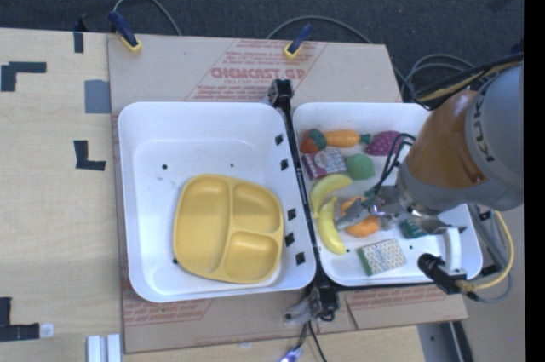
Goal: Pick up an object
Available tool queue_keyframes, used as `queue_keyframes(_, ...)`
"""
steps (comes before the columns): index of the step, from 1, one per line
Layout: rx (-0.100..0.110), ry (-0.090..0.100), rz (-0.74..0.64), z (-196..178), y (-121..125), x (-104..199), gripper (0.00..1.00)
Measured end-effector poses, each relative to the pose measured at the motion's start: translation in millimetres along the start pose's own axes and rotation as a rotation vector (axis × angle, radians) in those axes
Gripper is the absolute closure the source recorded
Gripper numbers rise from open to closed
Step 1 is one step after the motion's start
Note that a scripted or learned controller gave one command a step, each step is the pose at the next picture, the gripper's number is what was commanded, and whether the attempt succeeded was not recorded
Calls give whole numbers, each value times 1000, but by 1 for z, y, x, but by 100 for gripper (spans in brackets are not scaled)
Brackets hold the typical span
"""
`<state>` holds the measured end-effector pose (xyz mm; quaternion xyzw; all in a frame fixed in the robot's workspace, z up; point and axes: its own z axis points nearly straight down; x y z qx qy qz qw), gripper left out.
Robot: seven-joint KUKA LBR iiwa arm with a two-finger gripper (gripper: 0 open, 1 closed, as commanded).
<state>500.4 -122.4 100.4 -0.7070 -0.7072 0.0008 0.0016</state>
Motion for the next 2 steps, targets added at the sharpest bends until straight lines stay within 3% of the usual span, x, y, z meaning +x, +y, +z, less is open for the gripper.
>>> queue_keyframes(1,4,3,-1,-7,0,1,100)
queue_keyframes(2,0,-1,-2,-82,47,87,100)
